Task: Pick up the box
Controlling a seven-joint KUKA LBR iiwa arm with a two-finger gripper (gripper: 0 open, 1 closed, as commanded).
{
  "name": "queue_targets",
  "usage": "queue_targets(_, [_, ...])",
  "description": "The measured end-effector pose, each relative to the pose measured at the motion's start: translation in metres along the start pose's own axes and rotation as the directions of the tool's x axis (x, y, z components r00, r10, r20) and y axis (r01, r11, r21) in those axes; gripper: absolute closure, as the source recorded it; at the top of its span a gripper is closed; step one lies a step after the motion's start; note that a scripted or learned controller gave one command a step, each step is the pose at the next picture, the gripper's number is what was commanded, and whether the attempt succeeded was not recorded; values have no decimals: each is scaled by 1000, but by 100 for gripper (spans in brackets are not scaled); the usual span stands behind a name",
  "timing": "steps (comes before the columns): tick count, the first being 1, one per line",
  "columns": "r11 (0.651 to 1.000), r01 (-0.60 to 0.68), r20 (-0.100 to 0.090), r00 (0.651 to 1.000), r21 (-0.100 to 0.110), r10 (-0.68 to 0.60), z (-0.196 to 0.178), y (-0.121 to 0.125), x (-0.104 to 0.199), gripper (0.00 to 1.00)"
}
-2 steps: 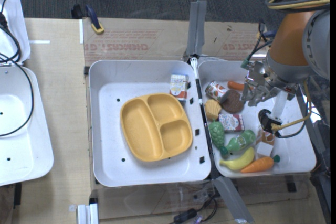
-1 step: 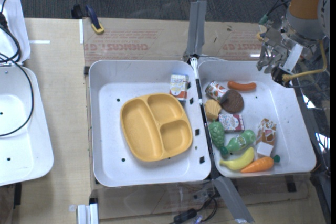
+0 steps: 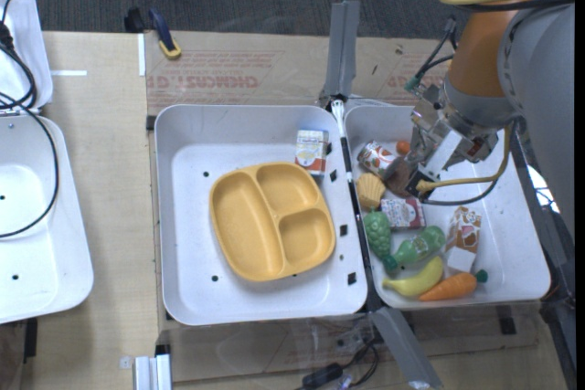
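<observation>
A small white box with a red-orange label stands in the left bin, at its back right corner beside the yellow divided plate. In the right bin a flat red-and-white box lies among toy foods, and a brown-and-white carton lies further right. My gripper hangs low over the right bin, just above the flat box and next to a can. Its tips look dark and blurred against the clutter, and I see nothing clearly held.
The right bin also holds a tan ridged piece, green toy vegetables, a banana and a carrot. A grey divider post stands between the bins at the back. The arm covers the right bin's back right part.
</observation>
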State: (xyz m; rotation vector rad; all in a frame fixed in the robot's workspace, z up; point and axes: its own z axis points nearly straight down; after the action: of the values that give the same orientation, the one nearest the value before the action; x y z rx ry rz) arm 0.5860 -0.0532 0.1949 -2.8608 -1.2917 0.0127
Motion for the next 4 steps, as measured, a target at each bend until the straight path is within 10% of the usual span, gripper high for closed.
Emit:
queue_targets(1, [989,-148,0,989,0,148,7,-57,-5,0])
queue_targets(2, [889,-458,0,889,-2,458,-10,23,-32,0])
queue_targets(3, [866,-500,-1,866,-2,500,6,28,23,0])
queue_targets(4, [800,-600,-1,800,0,600,6,-8,5,0])
